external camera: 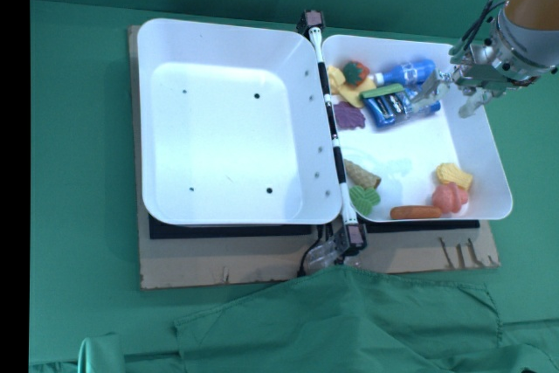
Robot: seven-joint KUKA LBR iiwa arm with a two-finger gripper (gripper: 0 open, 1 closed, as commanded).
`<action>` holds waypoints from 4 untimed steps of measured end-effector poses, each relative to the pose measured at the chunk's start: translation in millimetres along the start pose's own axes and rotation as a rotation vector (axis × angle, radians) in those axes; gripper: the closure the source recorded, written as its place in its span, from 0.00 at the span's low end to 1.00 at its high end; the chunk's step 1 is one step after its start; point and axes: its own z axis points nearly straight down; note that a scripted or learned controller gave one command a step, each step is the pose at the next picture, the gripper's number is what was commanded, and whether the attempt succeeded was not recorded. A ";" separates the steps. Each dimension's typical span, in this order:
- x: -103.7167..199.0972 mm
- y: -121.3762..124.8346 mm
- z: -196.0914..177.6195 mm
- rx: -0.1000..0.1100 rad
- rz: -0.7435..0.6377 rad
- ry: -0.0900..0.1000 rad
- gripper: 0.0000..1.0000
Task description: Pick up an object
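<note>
The right bin (493,179) holds several small things. A blue bottle (406,72) and a blue pack of batteries (390,107) lie at its far side, beside a yellow, red and green toy (348,76) and a purple piece (348,116). My gripper (448,100) hangs over the bin's far right part, just right of the bottle and the batteries. It is open, with one finger (427,93) near the batteries' right end and the other (470,107) by the bin's right wall. Only white bin floor shows between them.
Along the right bin's near side lie a brown cone (361,175), a green leaf shape (364,199), an orange carrot (416,212), a pink-red lump (450,198) and a yellow piece (454,176). The left bin (148,100) adjoins it. Green cloth (349,319) bunches at the bench's front.
</note>
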 end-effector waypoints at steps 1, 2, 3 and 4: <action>-1.7 2.1 -10.4 -0.003 0.003 -0.002 1.00; -1.1 -8.3 93.7 0.009 0.001 0.002 1.00; -55.6 -57.8 151.2 -0.012 0.005 0.001 1.00; -54.7 11.1 112.1 -0.010 -0.004 -0.003 1.00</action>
